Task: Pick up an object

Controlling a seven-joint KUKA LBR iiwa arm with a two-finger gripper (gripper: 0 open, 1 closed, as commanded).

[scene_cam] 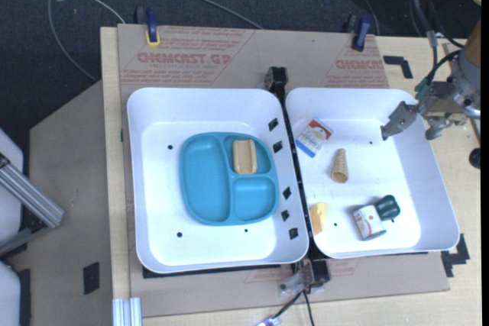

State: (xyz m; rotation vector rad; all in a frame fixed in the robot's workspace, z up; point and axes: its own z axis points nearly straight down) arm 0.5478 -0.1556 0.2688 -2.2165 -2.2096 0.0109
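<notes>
The right bin (428, 187) holds the candidates: a small red-and-white carton (313, 137) near its upper left, a tan cone (339, 165) just below that toward the middle, a yellow block (317, 217) against the lower left wall, and a white packet (367, 222) touching a green cap-like piece (387, 206) at lower right. All lie apart from the gripper (416, 124), which hangs at the frame's right over the bin's upper right corner, fingers spread, nothing between them. In the left bin (153, 164) a blue divided tray (206, 187) carries a tan block (244, 156). Likely risks: the cone rolling from the fingers, or the block's nearness to the wall blocking a finger
</notes>
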